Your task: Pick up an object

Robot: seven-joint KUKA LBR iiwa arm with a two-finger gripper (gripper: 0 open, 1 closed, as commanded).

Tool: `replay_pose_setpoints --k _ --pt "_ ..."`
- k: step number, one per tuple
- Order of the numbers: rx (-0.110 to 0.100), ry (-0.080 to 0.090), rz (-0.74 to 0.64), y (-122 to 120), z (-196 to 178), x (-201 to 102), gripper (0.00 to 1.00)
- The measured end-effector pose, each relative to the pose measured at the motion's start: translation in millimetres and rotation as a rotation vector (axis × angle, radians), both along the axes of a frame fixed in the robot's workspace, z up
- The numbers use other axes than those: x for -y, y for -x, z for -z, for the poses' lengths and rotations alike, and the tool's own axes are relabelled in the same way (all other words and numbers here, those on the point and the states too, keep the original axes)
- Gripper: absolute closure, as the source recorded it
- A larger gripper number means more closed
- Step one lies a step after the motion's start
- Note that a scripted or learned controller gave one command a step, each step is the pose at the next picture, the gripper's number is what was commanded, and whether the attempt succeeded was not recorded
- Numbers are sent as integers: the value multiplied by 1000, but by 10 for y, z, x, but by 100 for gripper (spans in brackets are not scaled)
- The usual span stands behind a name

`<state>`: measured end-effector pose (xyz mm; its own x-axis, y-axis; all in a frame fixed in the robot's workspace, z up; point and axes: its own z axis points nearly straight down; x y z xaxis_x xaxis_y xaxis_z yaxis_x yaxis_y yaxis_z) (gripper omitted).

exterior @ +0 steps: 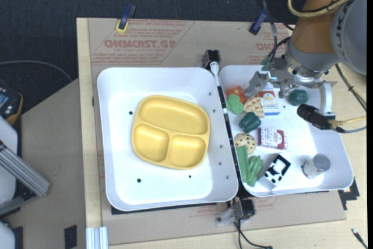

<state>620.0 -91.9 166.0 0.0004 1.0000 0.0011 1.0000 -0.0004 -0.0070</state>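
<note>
1. Camera view, looking down: the arm (326, 14), grey with an orange band, reaches in from the right, and its gripper (278, 80) hangs over the far end of the right bin (338, 154); whether it is open, closed or gripping anything cannot be told.
2. The left bin (116, 172) lies well to the left of the gripper and holds a yellow divided plate (170, 131), whose long axis runs from far-left to near-right.
3. Toward the near rim, well apart from the gripper, a long green vegetable toy (249, 165) lies with its long axis running near-to-far, just beside a black-and-white tagged block (277, 168).
4. Near-right of the gripper, a grey cylinder (315, 165) stands by the bin's right wall.
5. A small red-and-white packet (272, 138) lies flat nearer the camera than the gripper.
6. Just beside and below the gripper sit a white carton with red print (268, 101), a tan toy (254, 105), and green toy pieces (236, 103), clustered and touching.
7. A round speckled cookie toy (245, 141) sits by the bin's left wall.
</note>
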Motion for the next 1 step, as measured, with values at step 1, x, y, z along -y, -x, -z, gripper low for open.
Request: replay_pose_setpoints --k 1 --pt "-2 -1 0 41 636 26 0"
